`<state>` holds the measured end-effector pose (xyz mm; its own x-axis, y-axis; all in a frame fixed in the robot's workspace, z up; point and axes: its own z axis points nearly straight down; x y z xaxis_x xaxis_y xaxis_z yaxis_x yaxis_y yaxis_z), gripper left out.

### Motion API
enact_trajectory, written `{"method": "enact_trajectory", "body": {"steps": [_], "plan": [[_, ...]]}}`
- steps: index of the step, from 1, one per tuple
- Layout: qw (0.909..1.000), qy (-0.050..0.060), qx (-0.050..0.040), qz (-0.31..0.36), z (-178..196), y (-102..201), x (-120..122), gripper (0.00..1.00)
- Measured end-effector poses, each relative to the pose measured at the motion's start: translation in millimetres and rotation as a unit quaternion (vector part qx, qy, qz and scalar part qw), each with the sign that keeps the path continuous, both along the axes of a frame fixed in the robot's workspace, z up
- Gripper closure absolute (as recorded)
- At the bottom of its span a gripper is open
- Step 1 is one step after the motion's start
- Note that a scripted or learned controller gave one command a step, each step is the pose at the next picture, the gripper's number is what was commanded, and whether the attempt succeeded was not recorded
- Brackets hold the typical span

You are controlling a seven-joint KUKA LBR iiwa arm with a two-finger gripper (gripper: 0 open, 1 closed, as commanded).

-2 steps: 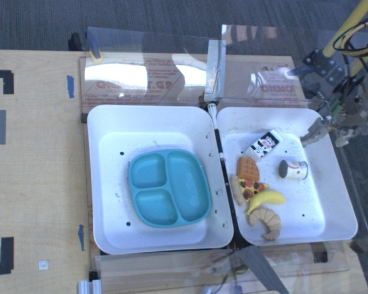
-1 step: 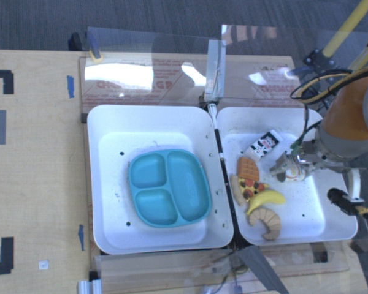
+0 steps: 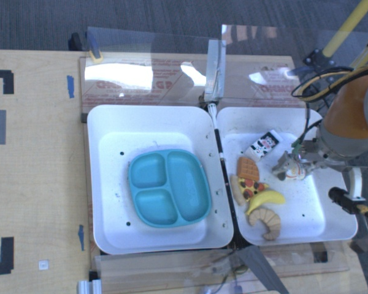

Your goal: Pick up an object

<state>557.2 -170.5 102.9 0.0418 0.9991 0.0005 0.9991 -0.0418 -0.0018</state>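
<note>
Right bin [image 3: 337,222], centre-right of frame: gripper [image 3: 288,167] low over the floor, its opening impossible to judge. Left of it lie a black-and-white carton [image 3: 264,144], waffle [image 3: 248,169], pizza slice [image 3: 244,190], banana [image 3: 265,200] and croissant [image 3: 267,222]. Left bin [image 3: 104,164]: blue divided plate [image 3: 169,187].

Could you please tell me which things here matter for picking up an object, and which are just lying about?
Belonging to the job:
- end effector, low in the right bin
- banana
- croissant
- waffle
- pizza slice
- black-and-white carton

Just lying about:
- blue divided plate in the left bin
- blue tape on the bench
</note>
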Motion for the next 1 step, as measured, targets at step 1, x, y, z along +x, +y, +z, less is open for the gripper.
{"method": "enact_trajectory", "body": {"steps": [1], "plan": [[0.9905,-0.001,-0.0005,-0.138,74.3,38.2,54.9,1.00]]}}
